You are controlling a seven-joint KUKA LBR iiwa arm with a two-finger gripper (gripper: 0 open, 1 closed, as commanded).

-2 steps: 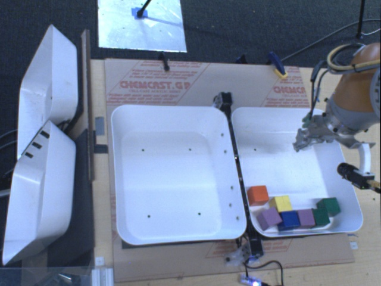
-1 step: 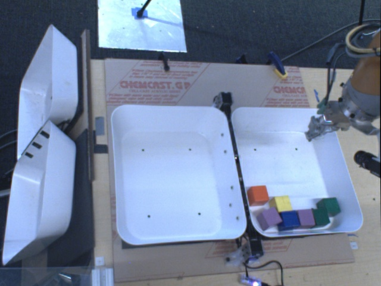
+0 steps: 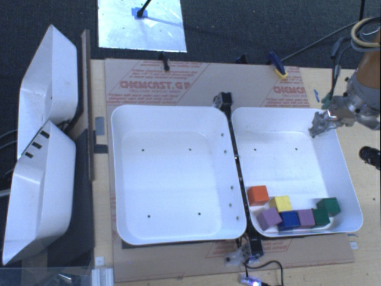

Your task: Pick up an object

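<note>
Little blocks [image 3: 292, 212] bunched in near corner of right bin [image 3: 297, 142]: orange, yellow, purple, blue, green. Gripper [image 3: 318, 127] well apart, over bin's far right edge, holding nothing. Left bin [image 3: 172, 124] beside it.

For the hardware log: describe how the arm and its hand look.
The arm shows a grey wrist section beneath an orange band, with a pale looped cable near its top. The hand is small, grey metal, with short fingers.
</note>
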